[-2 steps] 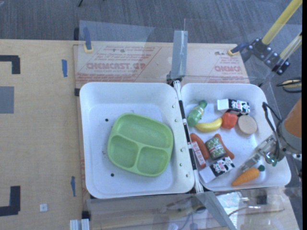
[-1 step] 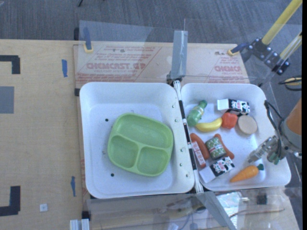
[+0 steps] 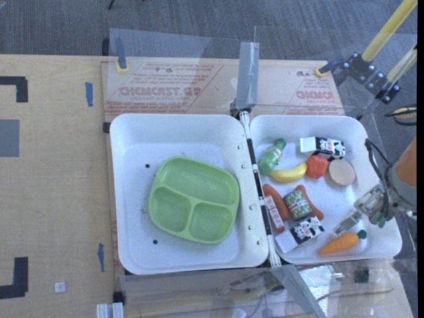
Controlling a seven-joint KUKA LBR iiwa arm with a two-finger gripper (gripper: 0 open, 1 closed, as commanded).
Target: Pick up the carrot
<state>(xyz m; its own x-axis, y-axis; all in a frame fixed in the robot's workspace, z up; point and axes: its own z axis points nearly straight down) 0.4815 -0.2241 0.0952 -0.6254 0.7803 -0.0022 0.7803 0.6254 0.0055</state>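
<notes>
The orange carrot (image 3: 339,243) with a small green top lies on the floor of the right bin (image 3: 383,242), near its front right corner, pointing left. My gripper (image 3: 362,222) reaches in from the right and hangs just above the carrot's green end. It is open, with one pale finger (image 3: 346,227) slanting down towards the carrot's upper side. Nothing is held between the fingers.
The right bin also holds a banana (image 3: 289,173), a green bottle (image 3: 271,156), a red tomato (image 3: 317,167), a round tan disc (image 3: 342,173), sausages (image 3: 274,201), a can (image 3: 297,205) and small cartons (image 3: 307,230). The left bin (image 3: 132,144) holds a green divided plate (image 3: 193,199).
</notes>
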